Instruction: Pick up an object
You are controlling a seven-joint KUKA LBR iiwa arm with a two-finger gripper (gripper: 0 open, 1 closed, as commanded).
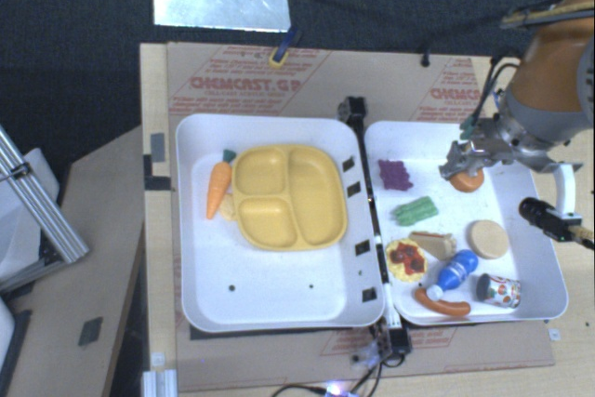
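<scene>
Camera view: orange round piece (pixel 468 181) sits in right bin (pixel 539 246), upper area, just under the hand (pixel 462 165) | you cannot tell the hand's grip state | risk: off-centre closure skids it toward purple grapes (pixel 394 174).

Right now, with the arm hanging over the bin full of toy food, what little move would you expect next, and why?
Probably a short, straight drop. The gripper hovers in the right bin, directly over an orange round piece that peeks out beneath it, with bare floor around it. Whether it will actually catch it is uncertain.
</scene>
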